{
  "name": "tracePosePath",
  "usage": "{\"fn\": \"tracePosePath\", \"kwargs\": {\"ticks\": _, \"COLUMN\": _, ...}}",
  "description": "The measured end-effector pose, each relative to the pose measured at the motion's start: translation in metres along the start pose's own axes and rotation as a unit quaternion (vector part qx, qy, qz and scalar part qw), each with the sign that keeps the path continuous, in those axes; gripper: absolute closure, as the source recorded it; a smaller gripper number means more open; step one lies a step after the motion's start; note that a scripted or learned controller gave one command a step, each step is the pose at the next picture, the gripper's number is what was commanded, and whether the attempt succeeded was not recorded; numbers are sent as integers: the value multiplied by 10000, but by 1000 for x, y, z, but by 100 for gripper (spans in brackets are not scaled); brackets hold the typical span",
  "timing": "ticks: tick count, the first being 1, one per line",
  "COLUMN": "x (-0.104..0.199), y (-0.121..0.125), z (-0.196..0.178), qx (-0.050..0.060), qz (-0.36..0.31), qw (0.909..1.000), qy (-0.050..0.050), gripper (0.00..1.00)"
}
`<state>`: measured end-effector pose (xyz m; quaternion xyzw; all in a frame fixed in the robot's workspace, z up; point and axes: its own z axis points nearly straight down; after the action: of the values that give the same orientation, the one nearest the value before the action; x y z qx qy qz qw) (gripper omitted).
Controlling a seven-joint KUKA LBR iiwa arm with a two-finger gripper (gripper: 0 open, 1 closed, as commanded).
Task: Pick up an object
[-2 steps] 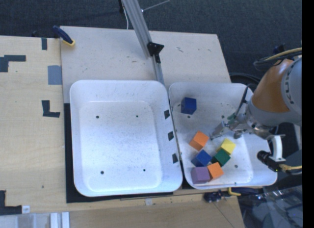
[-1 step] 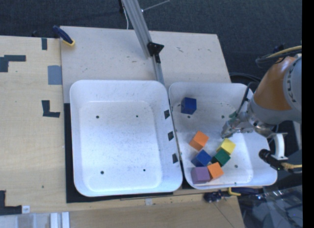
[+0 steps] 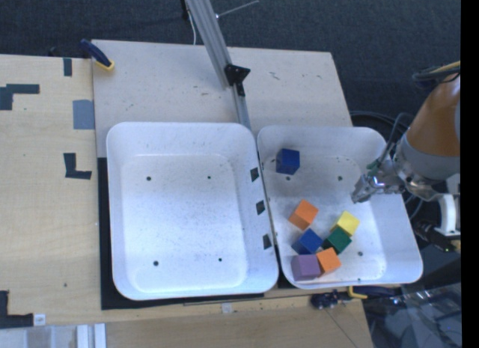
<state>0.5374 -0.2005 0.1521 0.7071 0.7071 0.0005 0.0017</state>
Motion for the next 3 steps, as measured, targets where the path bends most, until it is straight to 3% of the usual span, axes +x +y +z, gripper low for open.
{"fn": "tracePosePath", "kwargs": {"ticks": 2, "x": -5, "y": 1, "z": -70, "qx": 5, "qz": -6, "qw": 10000, "qy": 4, "gripper": 100}}
{"fn": "tracePosePath", "kwargs": {"ticks": 3, "x": 55, "y": 0, "z": -76, "qx": 16, "qz": -35, "qw": 10000, "qy": 18, "gripper": 100}}
